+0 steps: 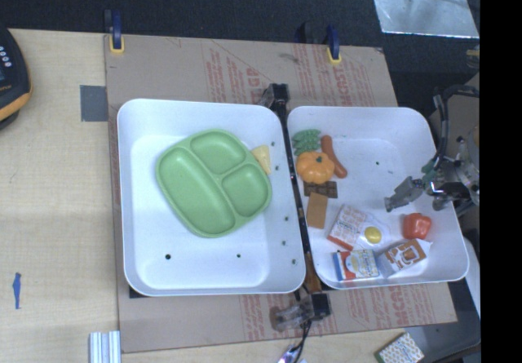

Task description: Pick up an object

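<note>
Gripper (405, 194) sits at the 3 o'clock edge of the right bin (367, 121), low over the floor, fingers pointing toward 9 o'clock. The grey fingers look slightly parted with nothing between them, so open and empty.

Nearest candidate: red tomato-like toy (417, 226), just beside the gripper at its 5 o'clock, apart from it, not gripped. Other right-bin items:
- yellow round piece (373, 234) resting on a white-and-red packet (351, 225)
- small carton (404, 255) and blue-edged packet (357, 264) along the 6 o'clock wall
- orange pumpkin toy (314, 166), carrot (333, 157), green leafy toy (307, 139) and brown bar (317, 205) crowded at the 9 o'clock wall

Left bin (134, 190) holds a green divided plate (214, 182) with a yellow wedge (261, 158) at its 3 o'clock edge.

Step judged: approach, grasp not yet made. To do it well, shift toward 5 o'clock, centre the fingers over the red toy and straddle it before closing. It's rounded, so it may squirt out if pinched off-centre. Stay clear of the 3 o'clock wall. Flat packets look hard to pinch, so skip them. Lift straight up.
</note>
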### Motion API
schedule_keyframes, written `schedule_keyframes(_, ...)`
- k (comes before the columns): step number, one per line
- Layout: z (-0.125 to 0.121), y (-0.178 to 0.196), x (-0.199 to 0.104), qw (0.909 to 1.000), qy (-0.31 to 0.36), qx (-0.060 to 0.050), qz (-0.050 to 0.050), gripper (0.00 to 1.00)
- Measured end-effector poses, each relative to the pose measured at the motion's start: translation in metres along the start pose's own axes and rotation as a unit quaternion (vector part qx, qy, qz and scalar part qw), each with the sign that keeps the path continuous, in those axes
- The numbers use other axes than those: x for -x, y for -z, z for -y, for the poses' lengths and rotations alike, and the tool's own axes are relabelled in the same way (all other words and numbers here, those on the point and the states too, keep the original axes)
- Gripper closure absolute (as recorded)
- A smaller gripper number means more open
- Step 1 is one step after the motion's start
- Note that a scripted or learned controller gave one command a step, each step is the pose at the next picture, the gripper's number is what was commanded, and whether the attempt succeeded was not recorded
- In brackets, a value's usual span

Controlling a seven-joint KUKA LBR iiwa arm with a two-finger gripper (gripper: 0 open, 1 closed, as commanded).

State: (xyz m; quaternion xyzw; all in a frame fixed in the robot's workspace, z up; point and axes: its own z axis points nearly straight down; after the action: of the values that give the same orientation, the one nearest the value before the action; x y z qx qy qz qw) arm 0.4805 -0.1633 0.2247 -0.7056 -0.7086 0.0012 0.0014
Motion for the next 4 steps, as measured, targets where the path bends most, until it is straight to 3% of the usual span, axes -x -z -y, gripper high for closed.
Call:
schedule_keyframes(1,-0.024,-0.111,-0.048,1.0,0.003,-0.001,-0.001,0.0)
schedule_keyframes(2,-0.023,-0.097,-0.045,1.0,0.002,-0.001,0.0,1.0)
schedule_keyframes(3,-0.023,-0.097,-0.045,1.0,0.002,-0.001,0.0,0.0)
schedule_keyframes(4,0.0,-0.129,-0.047,1.0,0.0,0.007,0.002,0.0)
